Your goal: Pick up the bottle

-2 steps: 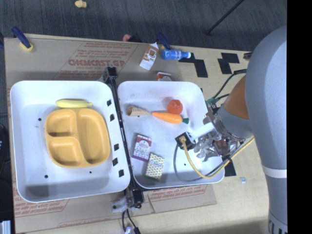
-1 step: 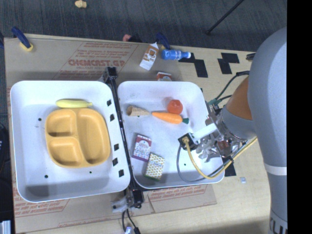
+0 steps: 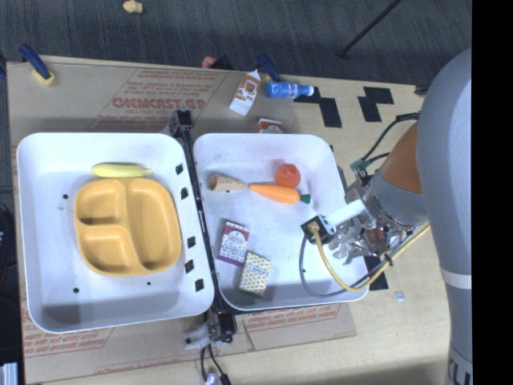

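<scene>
The bottle [image 3: 284, 90] is small and blue with a clear neck. It lies on its side on the bench behind the right bin [image 3: 321, 147], outside both bins. My gripper [image 3: 353, 243] hangs low over the right bin's right rim, far in front of the bottle and to its right. Cables and a yellow hose loop around the gripper and hide its tips. Nothing shows in its grasp.
In the right bin lie a carrot [image 3: 275, 192], a red tomato [image 3: 288, 175], a tan cone-shaped piece [image 3: 227, 184] and two small boxes [image 3: 233, 243]. The left bin holds a yellow divided plate [image 3: 128, 223] and a banana [image 3: 122, 169]. A small carton [image 3: 246, 93] lies beside the bottle.
</scene>
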Action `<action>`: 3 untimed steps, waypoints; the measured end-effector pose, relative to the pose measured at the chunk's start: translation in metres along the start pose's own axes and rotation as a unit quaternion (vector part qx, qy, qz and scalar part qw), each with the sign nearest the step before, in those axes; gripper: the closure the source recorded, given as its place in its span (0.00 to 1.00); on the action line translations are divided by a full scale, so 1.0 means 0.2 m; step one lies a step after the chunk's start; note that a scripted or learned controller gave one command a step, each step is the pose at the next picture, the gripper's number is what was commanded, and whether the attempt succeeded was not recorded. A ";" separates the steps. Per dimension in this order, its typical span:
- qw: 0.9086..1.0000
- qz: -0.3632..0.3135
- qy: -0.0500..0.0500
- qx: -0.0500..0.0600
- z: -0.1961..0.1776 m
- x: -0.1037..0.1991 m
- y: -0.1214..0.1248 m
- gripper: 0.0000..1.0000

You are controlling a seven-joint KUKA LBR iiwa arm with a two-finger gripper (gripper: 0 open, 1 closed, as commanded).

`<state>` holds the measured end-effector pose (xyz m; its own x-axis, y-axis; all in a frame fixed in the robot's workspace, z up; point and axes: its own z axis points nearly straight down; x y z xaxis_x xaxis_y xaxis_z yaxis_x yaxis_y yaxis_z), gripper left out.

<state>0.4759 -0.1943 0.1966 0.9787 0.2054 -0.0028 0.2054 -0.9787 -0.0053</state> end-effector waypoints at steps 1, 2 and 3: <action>1.000 0.000 -0.001 0.001 0.09 -0.02 0.08 1.00; 0.990 -0.140 -0.001 0.001 0.12 -0.02 0.08 1.00; 1.000 -0.001 -0.001 0.002 0.20 0.00 -0.02 1.00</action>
<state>0.4758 -0.1903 0.1574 0.9783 0.2072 -0.0045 0.2072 -0.9783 -0.0088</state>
